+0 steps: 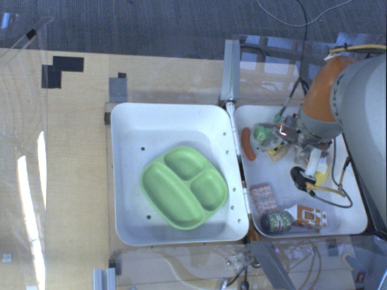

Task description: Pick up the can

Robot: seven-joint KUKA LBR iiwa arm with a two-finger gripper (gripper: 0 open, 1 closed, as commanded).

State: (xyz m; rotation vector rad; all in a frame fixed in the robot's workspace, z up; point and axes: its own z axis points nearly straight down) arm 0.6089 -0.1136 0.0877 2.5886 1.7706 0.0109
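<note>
Reaching in from the right with the grey arm with an orange band (363, 113), over the right-hand shallow white plastic bin (354, 219) on the pale wooden worktop (72, 162). Hanging the tool (284, 133) above the far half of that bin, close to a small rounded green object (263, 133) and a little yellowish scrap (277, 154). Being unable to tell from this slant whether the tool is wide or narrow.

Lying on its side at the near edge of the same bin, well apart from the tool: the small cylindrical can with a green patterned label (278, 222). Resting just beside the can, on its right: a flat orange-and-white carton (310, 216). Sitting just beyond the can, toward the far side: a small pinkish speckled packet (263, 197). Lying along the left wall of that bin: a red sausage-shaped piece (248, 144).

Sitting in the middle of the left-hand shallow white plastic bin (130, 222), turned at a slant: a light green plastic plate with three compartments (184, 187).
</note>
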